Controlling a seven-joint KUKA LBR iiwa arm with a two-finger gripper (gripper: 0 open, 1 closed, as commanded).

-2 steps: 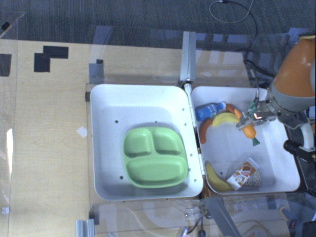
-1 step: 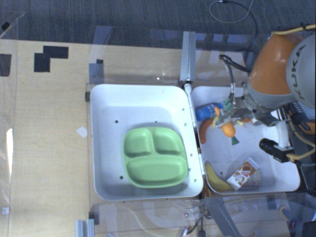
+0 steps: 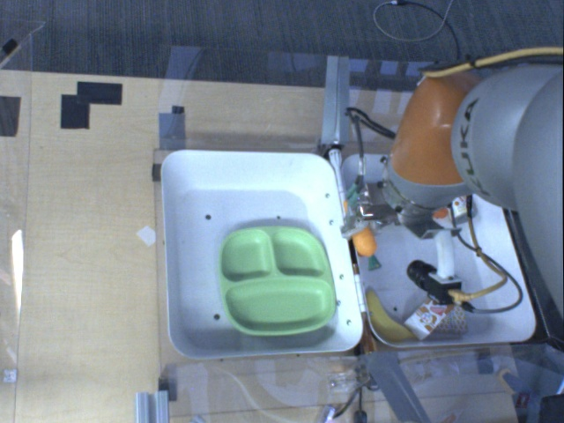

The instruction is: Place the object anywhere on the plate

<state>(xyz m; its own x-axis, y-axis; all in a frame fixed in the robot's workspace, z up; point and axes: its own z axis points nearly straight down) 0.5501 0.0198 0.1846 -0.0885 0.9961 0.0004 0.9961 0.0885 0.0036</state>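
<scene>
Small orange object (image 3: 363, 244) with a rounded body, just beneath my gripper (image 3: 357, 223), near the right bin's (image 3: 520, 324) left wall, finger state I cannot tell

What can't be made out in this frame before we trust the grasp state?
- Gripper: mostly under the arm's wrist; finger state unreadable.
- Orange object: beside the gripper near the bin divider; too small to tell whether it is held or what it is.
- Right bin: the arm covers much of its floor.
- Yellow item: partly hidden by the bin's near wall.
- Green plate: fully visible in the left bin.
</scene>
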